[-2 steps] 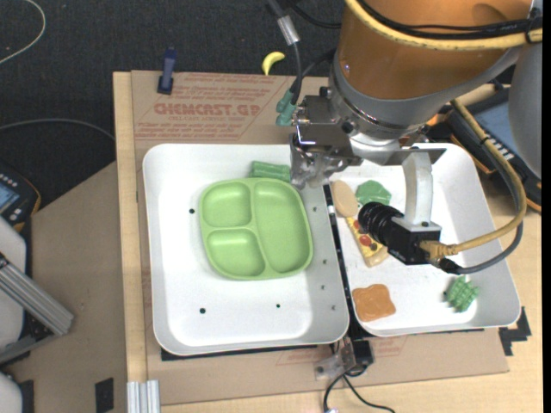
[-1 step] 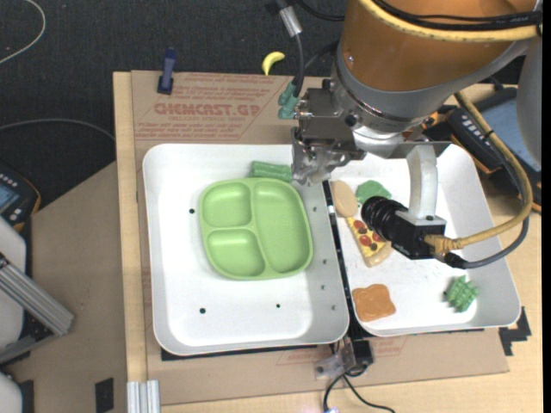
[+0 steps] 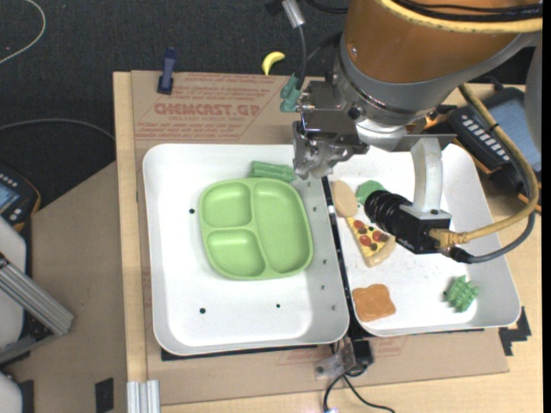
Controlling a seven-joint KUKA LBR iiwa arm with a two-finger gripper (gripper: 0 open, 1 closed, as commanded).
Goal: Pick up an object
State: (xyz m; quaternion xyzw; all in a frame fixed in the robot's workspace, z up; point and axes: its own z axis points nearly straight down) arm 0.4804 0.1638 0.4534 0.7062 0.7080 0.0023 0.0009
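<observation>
1. The claw is hovering at the left bin's back edge; I cannot tell its state
2. The green piece is lying just left of it, long axis left-right

A flat brown cardboard sheet with faded red printed lettering is covering the desk, and dark grey carpet-like flooring is surrounding it on the far and left sides. A thin pale cable is looping across that flooring at the upper left, a small blue clip is sitting at the sheet's far edge, and a small yellow curved piece is lying just beyond it. A ribbed silver aluminium bar is slanting in at the lower left, under even, soft light.
</observation>
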